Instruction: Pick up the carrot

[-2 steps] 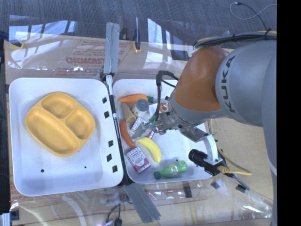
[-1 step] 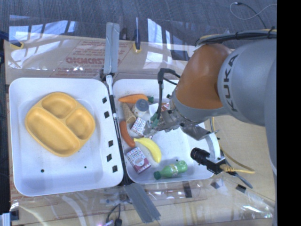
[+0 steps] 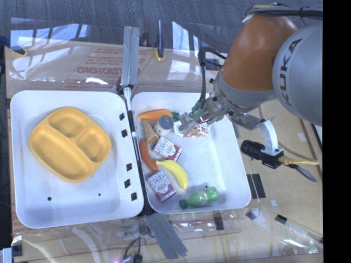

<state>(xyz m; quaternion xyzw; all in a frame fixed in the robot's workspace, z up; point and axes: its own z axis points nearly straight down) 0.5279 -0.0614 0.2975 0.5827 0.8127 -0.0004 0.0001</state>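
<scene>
Carrot (image 3: 155,114), beside the small jar (image 3: 163,125): stiff, light, smooth, best grasped mid-length; gripper (image 3: 193,123) state cannot be told.

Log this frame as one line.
gripper: over right bin, beside carrot | grasp: unconfirmed | yellow tray: left bin

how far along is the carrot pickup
Done: the arm has reached over the right bin, with the gripper near its back. In hand: nothing that I can see between the fingers. Left: the whole pick, since the carrot lies on the bin floor beside the gripper, near the banana and green bottle.
</scene>
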